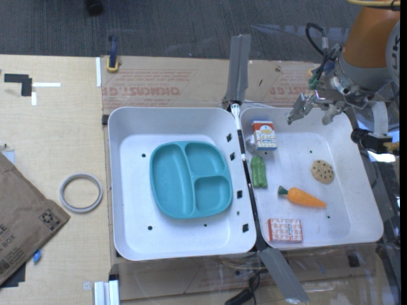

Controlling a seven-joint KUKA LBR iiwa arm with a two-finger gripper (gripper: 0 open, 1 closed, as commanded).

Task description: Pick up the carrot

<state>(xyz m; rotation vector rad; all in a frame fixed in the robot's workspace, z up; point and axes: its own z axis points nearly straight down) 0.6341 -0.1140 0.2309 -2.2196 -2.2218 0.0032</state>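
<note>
Camera view: hovering tool (313, 110) at right bin's (356, 234) far edge, fingers spread, gripping nothing. Carrot (303, 197) lying mid-bin, between cookie (322, 171) and red box (285, 230). Approach step; next needing travel over carrot, then descending.

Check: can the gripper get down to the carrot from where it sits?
Probably yes. The gripper hangs over the right bin's far edge; the carrot lies uncovered, apart from the cookie and green item.
</note>
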